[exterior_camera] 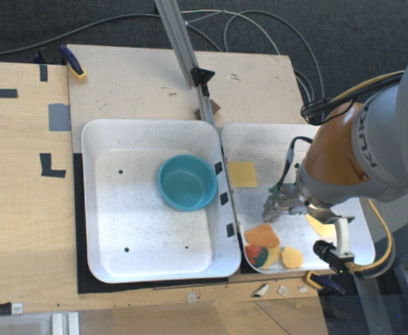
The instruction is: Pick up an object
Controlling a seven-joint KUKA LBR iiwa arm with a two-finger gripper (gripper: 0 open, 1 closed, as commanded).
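Observation:
My gripper (275, 208) hangs low over the middle of the right bin (259, 139), just above and slightly right of an orange lump (261, 235). A flat yellow square (243, 174) lies to the gripper's upper left. A small red, green and orange piece (259, 257) and a round yellow piece (291, 257) rest at the bin's front edge. Part of another pale yellow piece (317, 222) peeks out from under the wrist. Nothing shows as held.
A teal bowl (187, 181) stands in the left bin (106, 187), near the divider. A slanted grey metal bar (179, 37) runs from the top down to the bins' shared back corner. Cables loop behind the bench.

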